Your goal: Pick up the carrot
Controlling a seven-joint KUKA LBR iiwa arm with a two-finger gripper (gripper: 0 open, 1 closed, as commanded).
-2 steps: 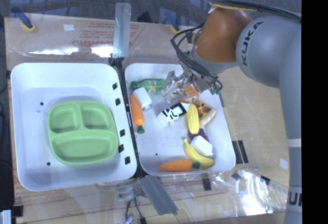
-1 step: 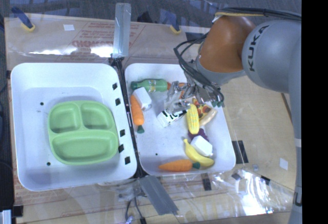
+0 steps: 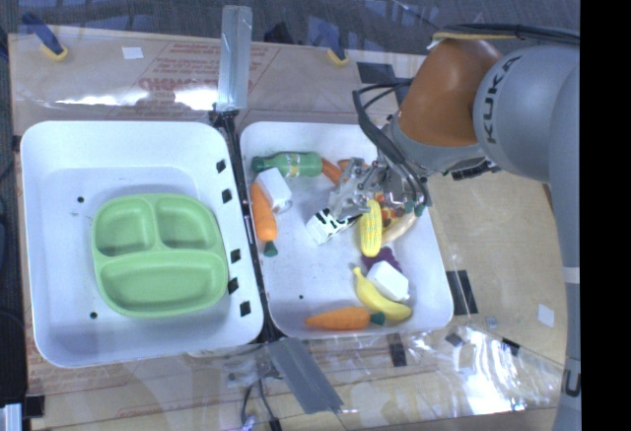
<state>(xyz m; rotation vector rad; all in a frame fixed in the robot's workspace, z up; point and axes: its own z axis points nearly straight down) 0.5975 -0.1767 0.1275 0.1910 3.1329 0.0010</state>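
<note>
From the camera view, two shallow white bins sit side by side on the desk. The left white bin [image 3: 44, 222] carries a light green plastic plate with three compartments [image 3: 158, 253], lying near the bin's middle. The right white bin [image 3: 296, 306] holds a scatter of toy food. An orange toy carrot [image 3: 262, 213] lies along its left wall, with a small white cylinder [image 3: 275, 189] touching its upper end. A second orange carrot with a green stub [image 3: 338, 320] lies along the bin's near edge, just beside a yellow toy banana [image 3: 379, 299] with a white block [image 3: 388, 279] resting on it. A green plastic bottle [image 3: 289, 164] lies near the far edge. A yellow corn cob [image 3: 371, 227] stands close to the right wall, over something dark purple.

The grey arm with its orange band [image 3: 444, 104] reaches in from the right, and its metal gripper [image 3: 367, 184] hangs low over the far right part of this bin, above the corn cob. How far apart the fingers are cannot be told among the clutter, nor whether they have hold of anything. A small black-and-white object [image 3: 325, 224] lies just beside it.
</note>
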